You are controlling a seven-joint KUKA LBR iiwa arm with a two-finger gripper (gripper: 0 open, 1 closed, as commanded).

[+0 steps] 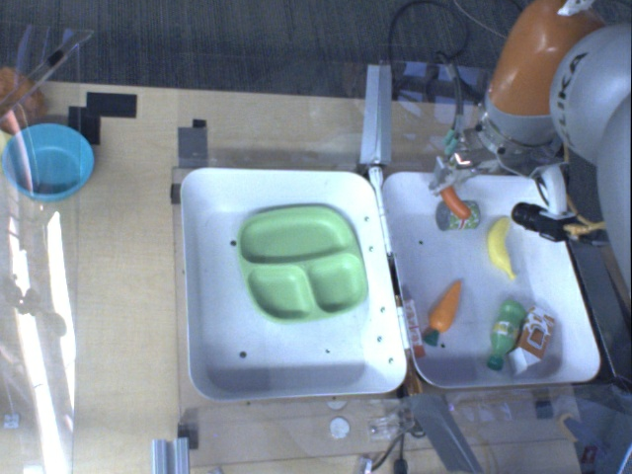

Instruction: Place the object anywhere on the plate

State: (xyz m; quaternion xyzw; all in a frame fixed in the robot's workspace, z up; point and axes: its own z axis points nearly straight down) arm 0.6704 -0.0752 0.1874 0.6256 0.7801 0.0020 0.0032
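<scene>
— At the right bin's far end, where is the claw?
— Directly above a small orange object lying on a can; touching or gripping, I cannot tell.
— The plate?
— Green, in the left bin.

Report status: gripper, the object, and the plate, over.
Gripper low at the right bin's far edge, over a small orange piece; grip unconfirmed. Green plate in left bin bare. Path across looks unobstructed.
</scene>
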